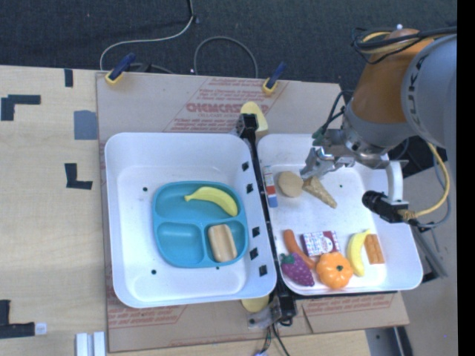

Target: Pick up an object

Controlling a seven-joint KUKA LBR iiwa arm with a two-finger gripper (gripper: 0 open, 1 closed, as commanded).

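Note:
My gripper [319, 163] hangs over the upper middle of the right bin [393, 221], just above and to the right of a tan round piece [290, 185] and a waffle cone [320, 192]. I see nothing held in it. Along the bin's front lie a carrot [292, 242], purple grapes [298, 271], a small red and white box [319, 242], an orange [334, 270], a yellow banana [357, 252] and an orange-brown stick [374, 248].
The left bin [126, 199] holds a blue divided tray [174, 232] with a banana [213, 199] and a bread piece [221, 242]. A black divider [256, 199] runs between the bins. A black cable fitting [382, 205] sticks out over the right bin's right side.

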